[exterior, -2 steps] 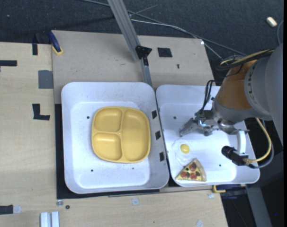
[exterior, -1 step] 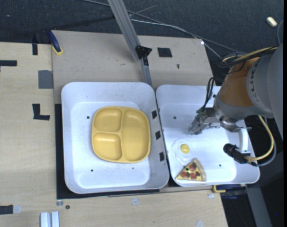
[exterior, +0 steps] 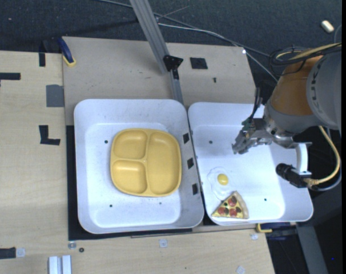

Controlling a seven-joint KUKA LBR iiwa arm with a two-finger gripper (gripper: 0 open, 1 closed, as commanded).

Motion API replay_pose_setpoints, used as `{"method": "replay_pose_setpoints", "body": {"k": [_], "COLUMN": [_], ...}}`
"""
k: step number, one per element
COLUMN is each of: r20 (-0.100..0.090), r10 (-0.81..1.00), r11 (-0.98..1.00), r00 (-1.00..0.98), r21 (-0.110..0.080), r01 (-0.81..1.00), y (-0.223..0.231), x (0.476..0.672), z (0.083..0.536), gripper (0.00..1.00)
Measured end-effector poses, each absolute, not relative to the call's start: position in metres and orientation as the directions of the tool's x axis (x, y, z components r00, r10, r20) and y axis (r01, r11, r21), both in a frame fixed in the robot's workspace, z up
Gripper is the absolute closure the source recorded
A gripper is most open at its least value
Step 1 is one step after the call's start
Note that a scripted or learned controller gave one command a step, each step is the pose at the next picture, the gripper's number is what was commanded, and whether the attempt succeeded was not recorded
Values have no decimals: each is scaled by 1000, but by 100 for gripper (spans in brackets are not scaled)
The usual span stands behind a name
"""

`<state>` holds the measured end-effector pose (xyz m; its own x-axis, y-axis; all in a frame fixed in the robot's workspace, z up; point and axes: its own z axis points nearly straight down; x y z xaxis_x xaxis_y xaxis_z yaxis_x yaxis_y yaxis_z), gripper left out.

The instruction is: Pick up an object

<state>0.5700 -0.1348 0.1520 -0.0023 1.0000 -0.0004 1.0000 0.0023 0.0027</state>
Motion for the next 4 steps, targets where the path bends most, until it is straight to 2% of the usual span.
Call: {"method": "replay_pose_setpoints", "body": {"k": [2,4], "r20": [-1,1], "r10": [1000,1000], "r11": [2,6], "r00": [-2,-6], "r21": [5,-4], "r01": [1000,1000], "y": [-129,-20], "x": [572,550], "z": [267,234], "gripper": [100,100]}}
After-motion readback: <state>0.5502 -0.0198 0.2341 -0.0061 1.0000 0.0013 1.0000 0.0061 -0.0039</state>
